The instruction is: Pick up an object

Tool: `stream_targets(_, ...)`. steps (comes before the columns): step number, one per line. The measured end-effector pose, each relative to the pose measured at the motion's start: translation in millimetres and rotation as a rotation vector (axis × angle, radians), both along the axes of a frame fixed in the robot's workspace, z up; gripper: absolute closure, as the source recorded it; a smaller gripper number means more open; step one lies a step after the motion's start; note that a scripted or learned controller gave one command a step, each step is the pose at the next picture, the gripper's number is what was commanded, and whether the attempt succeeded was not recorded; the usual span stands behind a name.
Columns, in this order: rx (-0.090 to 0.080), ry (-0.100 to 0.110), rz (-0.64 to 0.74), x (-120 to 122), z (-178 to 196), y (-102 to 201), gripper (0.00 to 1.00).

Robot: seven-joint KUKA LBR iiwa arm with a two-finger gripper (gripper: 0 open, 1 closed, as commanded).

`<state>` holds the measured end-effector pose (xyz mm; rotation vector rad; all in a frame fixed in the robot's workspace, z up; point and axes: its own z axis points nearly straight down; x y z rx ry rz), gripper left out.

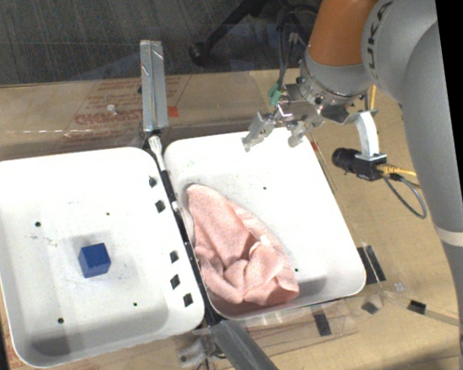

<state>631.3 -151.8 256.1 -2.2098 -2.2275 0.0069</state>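
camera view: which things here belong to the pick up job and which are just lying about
Job:
- crumpled pink cloth, right white bin
- small blue cube, left white bin
- two-finger gripper, above the right bin

Lying about:
- black clips on the divider
- tan bench

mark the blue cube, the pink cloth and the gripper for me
Small blue cube point(94, 259), camera view, on its top face.
Crumpled pink cloth point(233, 248), camera view, on the middle of its folds.
Two-finger metal gripper point(274, 134), camera view, midway between its fingertips.

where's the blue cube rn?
The blue cube sits alone in the left bin, toward its lower middle, across the divider from the pink cloth in the right bin.
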Motion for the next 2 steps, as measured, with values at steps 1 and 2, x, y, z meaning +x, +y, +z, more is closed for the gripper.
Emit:
stream_targets(1, 0.002, 0.0, 0.157, 5, -119, 49, 0.0)
stream_targets(2, 0.001, -0.004, 0.226, 6, -86, 56, 0.0)
